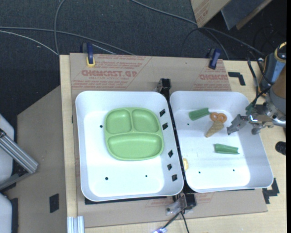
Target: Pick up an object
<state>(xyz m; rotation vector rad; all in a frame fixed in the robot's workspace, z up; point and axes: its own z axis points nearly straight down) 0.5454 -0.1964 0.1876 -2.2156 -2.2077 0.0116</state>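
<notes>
We log the open two-finger gripper – empty – just beside the tan cone-shaped toy.

Worktop on a dark floor, lit evenly from above.

The worktop was a pale board printed with red lettering along its far side, held there by two blue clamps, one far left and one far right. Around it lay dark carpet-like floor crossed by thin grey cables. A cardboard piece lay at the far right, and a metal rail slanted in at the left edge.
</notes>
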